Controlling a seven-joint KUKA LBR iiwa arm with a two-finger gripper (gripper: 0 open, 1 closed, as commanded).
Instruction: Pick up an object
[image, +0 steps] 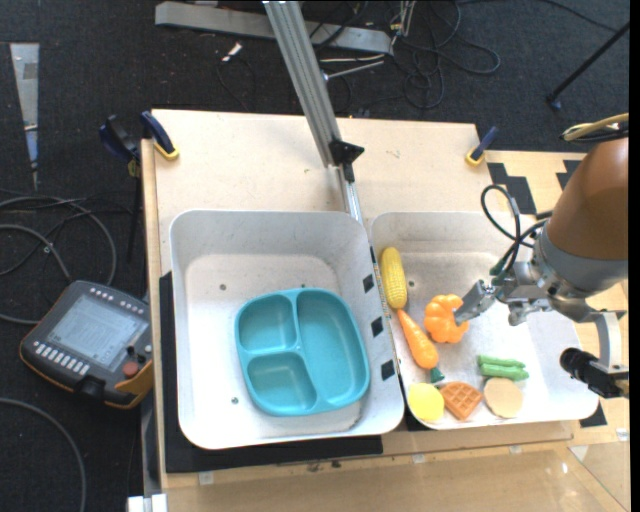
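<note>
My gripper (490, 311) hangs over the middle of the right bin (560, 410), open, with nothing between its fingers. Its left finger (472, 303) reaches to the right side of an orange toy pepper (443, 319); I cannot tell if they touch. A yellow corn cob (394, 276) and an orange carrot (417, 341) lie along the bin's left wall. Green beans (501, 368) lie below the gripper. Along the front edge sit a yellow lemon (425, 402), a waffle (461, 400) and a tan round piece (503, 398).
The left bin (200, 260) holds a teal divided plate (299, 351). A grey metal bar (312, 85) slants down to the wall between the bins. The arm's orange band (600, 200) and grey wrist fill the right side above the bin.
</note>
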